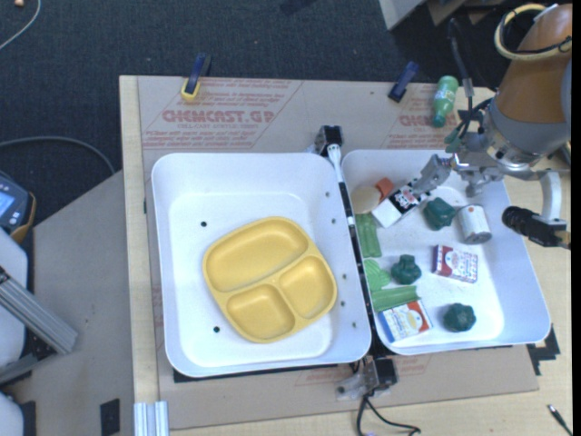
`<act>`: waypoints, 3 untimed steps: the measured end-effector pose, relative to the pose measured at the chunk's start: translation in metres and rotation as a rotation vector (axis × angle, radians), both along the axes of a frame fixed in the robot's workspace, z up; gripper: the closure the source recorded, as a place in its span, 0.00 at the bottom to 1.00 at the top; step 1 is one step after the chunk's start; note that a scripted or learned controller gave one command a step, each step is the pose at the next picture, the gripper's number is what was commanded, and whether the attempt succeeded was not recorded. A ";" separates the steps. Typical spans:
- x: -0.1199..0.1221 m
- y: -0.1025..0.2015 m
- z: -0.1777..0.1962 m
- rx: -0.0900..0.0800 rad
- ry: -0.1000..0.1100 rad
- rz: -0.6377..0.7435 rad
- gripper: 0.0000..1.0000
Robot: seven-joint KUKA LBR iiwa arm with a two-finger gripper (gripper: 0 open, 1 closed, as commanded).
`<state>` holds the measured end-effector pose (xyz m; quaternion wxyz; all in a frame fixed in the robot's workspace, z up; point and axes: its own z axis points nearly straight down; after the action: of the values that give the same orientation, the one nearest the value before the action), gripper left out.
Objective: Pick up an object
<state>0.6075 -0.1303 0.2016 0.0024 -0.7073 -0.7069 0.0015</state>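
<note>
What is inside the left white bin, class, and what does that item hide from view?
The left bin holds one yellow divided tray, lying flat with three compartments showing nothing inside. The bin floor beneath the tray is covered, so anything under it cannot be seen.

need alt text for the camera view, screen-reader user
A grey arm's gripper reaches from the right over the right white bin, which holds small green toys, a silver can and small cartons. The left white bin holds a yellow divided tray.
</note>
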 end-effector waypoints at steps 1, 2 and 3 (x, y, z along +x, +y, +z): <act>-0.003 0.001 -0.064 0.001 0.003 0.000 0.00; 0.004 -0.002 -0.086 -0.010 -0.030 0.001 0.00; 0.004 -0.002 -0.078 -0.009 -0.028 -0.001 1.00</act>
<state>0.6113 -0.1321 0.1232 -0.0108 -0.7076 -0.7065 -0.0052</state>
